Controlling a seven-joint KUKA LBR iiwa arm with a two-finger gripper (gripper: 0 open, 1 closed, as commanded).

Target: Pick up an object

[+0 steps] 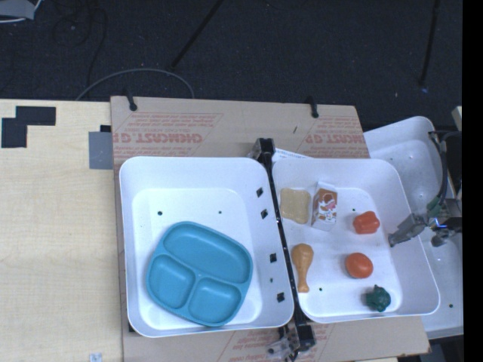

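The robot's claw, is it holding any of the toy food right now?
No. The gripper sits at the right bin's edge with nothing between its fingers. The red toy nearest it lies loose on the bin floor, apart from it.

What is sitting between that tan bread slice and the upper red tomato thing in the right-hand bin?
In the camera view, a small red and white carton stands between the bread slice and the upper red toy, close beside the bread, with bare bin floor before the toy.

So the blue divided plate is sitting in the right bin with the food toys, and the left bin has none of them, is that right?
Not quite. The camera view shows the blue divided plate in the left bin; the food toys, such as the drumstick, lie in the right bin.
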